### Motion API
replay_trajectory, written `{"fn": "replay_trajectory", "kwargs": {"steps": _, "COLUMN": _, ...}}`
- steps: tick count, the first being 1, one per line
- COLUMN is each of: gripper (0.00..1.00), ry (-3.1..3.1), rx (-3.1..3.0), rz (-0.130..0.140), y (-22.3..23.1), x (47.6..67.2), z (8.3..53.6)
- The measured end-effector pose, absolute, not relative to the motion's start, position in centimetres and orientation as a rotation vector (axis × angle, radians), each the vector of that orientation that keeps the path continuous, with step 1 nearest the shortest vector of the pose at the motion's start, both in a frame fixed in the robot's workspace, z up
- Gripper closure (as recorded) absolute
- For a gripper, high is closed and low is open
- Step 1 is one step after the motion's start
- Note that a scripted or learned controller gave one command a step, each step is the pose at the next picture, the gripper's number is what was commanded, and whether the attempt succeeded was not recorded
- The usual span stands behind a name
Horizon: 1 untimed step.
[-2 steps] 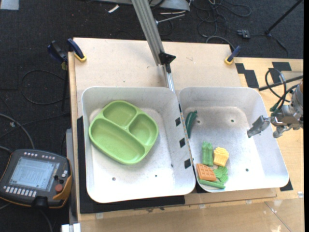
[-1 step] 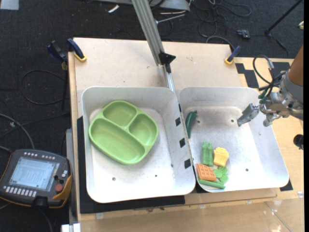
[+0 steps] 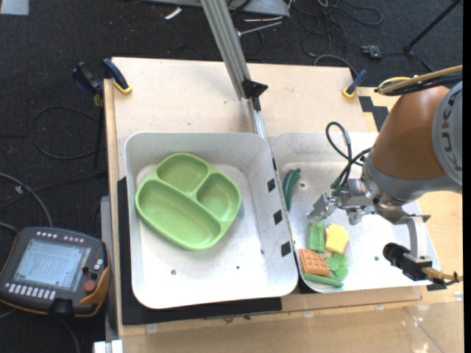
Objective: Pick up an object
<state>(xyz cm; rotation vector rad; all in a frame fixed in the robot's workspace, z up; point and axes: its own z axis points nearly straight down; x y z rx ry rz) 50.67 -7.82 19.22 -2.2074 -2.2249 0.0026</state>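
Over the right bin point(image 3: 309, 149) the arm's hand point(image 3: 329, 207) hung low, just above a small heap of toy food pressed into the near left corner: a yellow piece point(image 3: 337, 238), a green piece point(image 3: 317, 235) beside it and an orange waffle block point(image 3: 314, 262) nearest the rim. Whether the hand was wide or narrow I could not tell; nothing showed between its tips. A dark green strip point(image 3: 291, 184) lay apart, close to the dividing wall. That wall and the crowding of the pieces would likely hamper a clean grasp. The left bin point(image 3: 140, 149) held a green divided plate point(image 3: 188, 199), well away. Both bins sat on the table point(image 3: 184, 87).
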Motion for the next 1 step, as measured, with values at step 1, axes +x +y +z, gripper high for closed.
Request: {"fn": "replay_trajectory", "kwargs": {"steps": 1, "gripper": 1.0, "ry": -2.223, "rx": -2.221, "rz": -0.001, "y": -8.27, "x": 50.87, "z": 20.5}}
